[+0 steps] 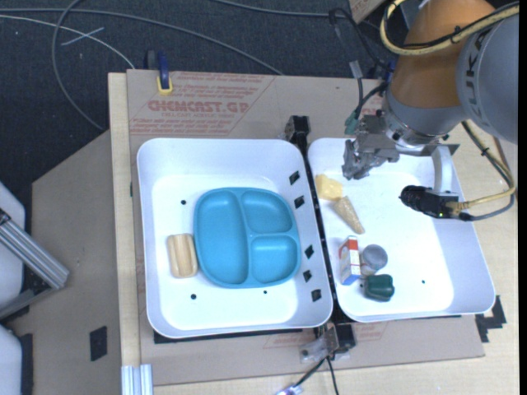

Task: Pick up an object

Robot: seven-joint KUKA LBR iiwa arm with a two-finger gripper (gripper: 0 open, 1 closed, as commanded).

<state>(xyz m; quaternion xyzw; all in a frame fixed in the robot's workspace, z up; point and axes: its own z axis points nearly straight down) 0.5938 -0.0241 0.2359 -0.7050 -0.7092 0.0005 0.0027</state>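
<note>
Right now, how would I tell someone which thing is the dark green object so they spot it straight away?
Look in the right bin, at its near edge. The dark green object sits just below a small grey cup and right of a red and white carton. It is the one dark green, rounded, glossy piece there.

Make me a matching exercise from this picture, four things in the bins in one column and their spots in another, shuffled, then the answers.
1. blue divided plate
2. tan block
3. dark green object
4. gripper

A. right bin's near end
B. left bin, left of the plate
C. above the right bin's far left corner
D. middle of the left bin

Pairs: 1-D, 2-B, 3-A, 4-C
</note>
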